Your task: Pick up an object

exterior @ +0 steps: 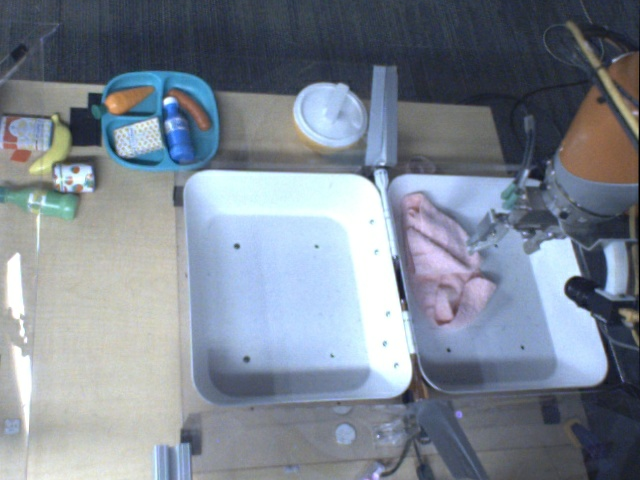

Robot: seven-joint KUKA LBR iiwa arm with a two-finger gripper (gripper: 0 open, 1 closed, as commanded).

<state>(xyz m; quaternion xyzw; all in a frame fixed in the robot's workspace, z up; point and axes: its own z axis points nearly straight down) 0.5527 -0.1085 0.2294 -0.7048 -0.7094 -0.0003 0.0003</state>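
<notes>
The left white bin (290, 368) sits at the lower centre of the frame, its near rim closest to the viewer. Just beside it, the right white bin (520, 368) holds a crumpled pink cloth (440, 263) that runs along its left side from the upper corner toward the middle. The gripper (487, 233) reaches in from the right edge of the frame, below the arm's orange band (600, 133), and its tip lies just at the cloth's right edge; whether it is parted or clenched cannot be told, and no cloth is seen lifted. At the upper left of the frame, a blue divided tray (205, 98) carries toy food. A banana (55, 146), a small can (74, 177) and a green bottle (40, 202) lie near it. A white lidded container (330, 116) stands above the bins.
</notes>
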